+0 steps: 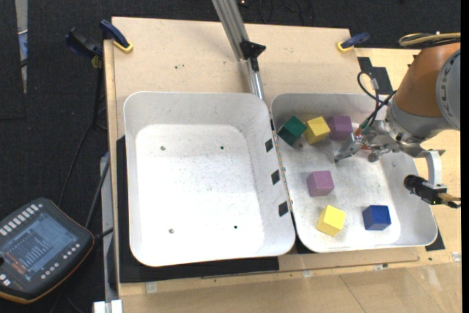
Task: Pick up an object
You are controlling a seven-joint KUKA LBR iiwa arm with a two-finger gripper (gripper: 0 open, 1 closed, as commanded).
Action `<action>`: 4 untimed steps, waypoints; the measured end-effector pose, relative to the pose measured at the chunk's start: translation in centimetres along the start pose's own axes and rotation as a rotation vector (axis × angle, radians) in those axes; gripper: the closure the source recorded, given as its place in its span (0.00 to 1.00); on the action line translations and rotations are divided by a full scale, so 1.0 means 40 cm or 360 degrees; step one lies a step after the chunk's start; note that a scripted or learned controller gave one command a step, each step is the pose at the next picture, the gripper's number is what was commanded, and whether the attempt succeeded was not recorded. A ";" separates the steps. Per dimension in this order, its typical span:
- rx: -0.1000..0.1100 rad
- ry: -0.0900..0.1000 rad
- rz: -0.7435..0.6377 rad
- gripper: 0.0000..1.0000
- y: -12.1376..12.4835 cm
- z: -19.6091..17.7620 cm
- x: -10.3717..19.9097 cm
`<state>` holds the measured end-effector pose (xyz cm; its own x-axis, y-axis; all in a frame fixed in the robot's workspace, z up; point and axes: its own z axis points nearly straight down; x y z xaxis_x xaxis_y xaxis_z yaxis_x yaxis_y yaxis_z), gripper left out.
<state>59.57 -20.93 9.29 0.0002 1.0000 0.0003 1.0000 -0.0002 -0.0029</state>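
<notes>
Fingers of the arm, low over the right bin; whether they are spread or pressed together cannot be told, and no cube is seen between them. Just beside them, at the bin's far wall: a purple cube, a yellow cube and a green cube in a row. Nearer the camera: a second purple cube, a second yellow cube, a blue cube. Left bin adjoining, both on the counter.

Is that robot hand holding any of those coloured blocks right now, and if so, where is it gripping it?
Nothing is held. The gripper hangs over bare floor of the right bin, just right of the purple block, with no block between its fingers.
</notes>
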 end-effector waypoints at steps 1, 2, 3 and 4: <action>-0.0007 -0.0002 0.0000 1.00 0.003 -0.032 0.000; -0.0017 -0.0004 -0.0006 1.00 0.025 -0.167 0.020; -0.0016 -0.0005 -0.0005 1.00 0.010 -0.290 0.032; -0.0015 -0.0005 -0.0004 1.00 -0.003 -0.404 0.024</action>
<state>59.51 -19.98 25.44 -0.0024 1.0000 -0.0029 1.0000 0.0024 0.0065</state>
